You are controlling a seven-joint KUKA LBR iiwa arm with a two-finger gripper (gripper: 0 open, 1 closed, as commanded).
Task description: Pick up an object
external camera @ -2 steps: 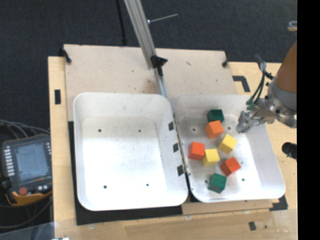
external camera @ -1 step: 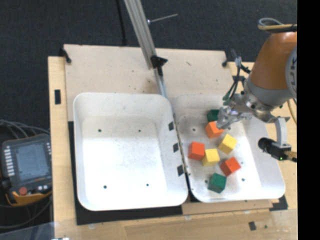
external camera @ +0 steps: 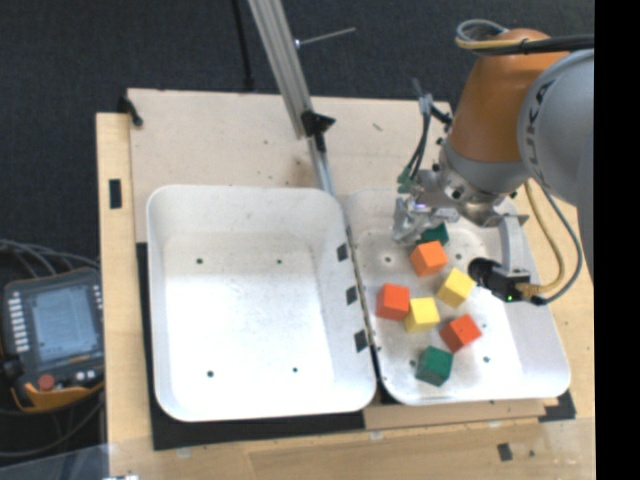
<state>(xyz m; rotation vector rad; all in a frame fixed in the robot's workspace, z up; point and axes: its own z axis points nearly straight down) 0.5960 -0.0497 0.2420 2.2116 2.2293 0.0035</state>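
The right bin holds several small blocks: an orange one, a dark green one partly under the gripper, an orange-red one, two yellow ones, a red one and a green one. My gripper hangs low over the bin's far part, just left of the dark green block and above the orange block. The wrist hides much of it, and I see nothing clearly between the fingers.
The left bin lies beside the right one. A slanted metal rail rises behind the bins. A teach pendant sits off the bench at the left. Cables trail near the wrist.
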